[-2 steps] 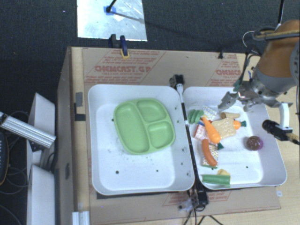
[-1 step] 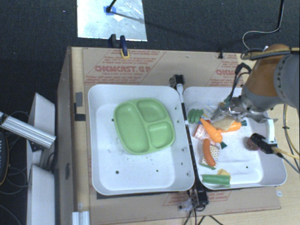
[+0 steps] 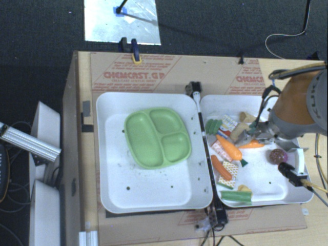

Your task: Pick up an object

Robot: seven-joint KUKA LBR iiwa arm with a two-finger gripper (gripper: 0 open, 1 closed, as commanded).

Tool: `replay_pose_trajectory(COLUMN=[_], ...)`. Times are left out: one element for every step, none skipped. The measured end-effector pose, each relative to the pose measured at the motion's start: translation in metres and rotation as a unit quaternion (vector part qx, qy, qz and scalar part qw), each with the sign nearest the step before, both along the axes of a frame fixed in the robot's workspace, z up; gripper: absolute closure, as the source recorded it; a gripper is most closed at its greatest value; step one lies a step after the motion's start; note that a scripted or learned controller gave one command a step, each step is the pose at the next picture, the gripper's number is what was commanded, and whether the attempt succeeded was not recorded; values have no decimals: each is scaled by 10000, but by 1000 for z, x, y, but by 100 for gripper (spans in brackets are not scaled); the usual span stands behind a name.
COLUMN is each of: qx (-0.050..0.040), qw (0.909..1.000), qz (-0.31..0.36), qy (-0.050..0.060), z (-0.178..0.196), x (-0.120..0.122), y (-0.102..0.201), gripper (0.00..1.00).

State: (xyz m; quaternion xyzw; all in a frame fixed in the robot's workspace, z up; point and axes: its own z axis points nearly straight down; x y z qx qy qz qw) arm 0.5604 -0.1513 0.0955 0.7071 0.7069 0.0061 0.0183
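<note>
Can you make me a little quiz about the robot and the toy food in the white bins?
1. True or false: the green tray lies in the left bin.
2. Which bin holds the carrots? A) left bin B) right bin C) neither
3. Fill in: the green tray has ___ compartments.

Key:
1. True.
2. B. The carrots lie among the toy food in the right bin, where the arm reaches in.
3. Three.
</note>
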Motion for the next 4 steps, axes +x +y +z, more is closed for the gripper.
replay_pose_trajectory(qx=[42, 87, 90, 92], qw=[10000, 9998, 9998, 9998], qz=[7, 20, 22, 22], qy=[62, 155, 164, 164], z=[6, 100, 124, 148], x=[-2, -57, -73, -73], y=[2, 60, 124, 184], gripper=[100, 100, 100, 100])
